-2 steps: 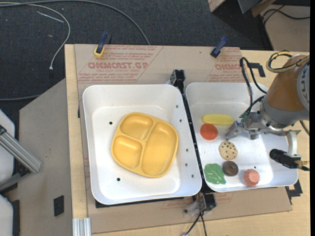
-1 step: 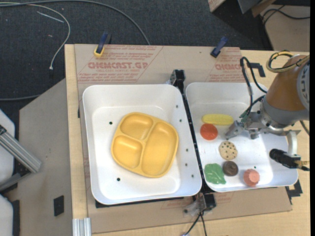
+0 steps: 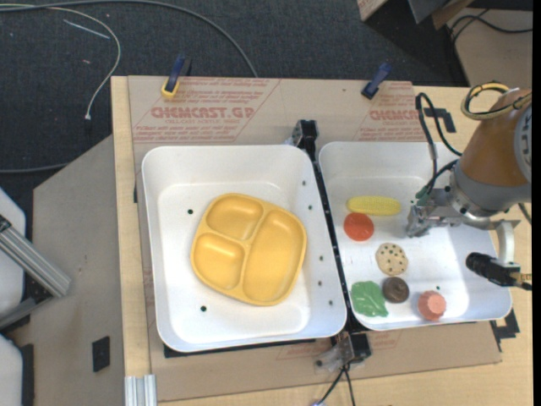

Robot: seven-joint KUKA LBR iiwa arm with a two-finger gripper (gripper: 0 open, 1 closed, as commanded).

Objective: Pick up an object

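End effector [image 3: 420, 220] low in right bin [image 3: 473, 163], just beside yellow corn cob [image 3: 374, 205]; can't tell its grip state. You'd likely find the cob light, stiff, slick; pinch across its middle.

We see two white bins side by side: left bin [image 3: 161, 227] holds a yellow divided plate [image 3: 248, 248]. Right bin [image 3: 372, 155] holds a yellow piece [image 3: 373, 205], red ball [image 3: 358, 227], cookie [image 3: 390, 259], green item [image 3: 368, 298], brown disc [image 3: 396, 290], pink item [image 3: 432, 304]. Gripper [image 3: 416, 224] hangs right of the yellow piece, arm [image 3: 494, 155] entering at frame right.
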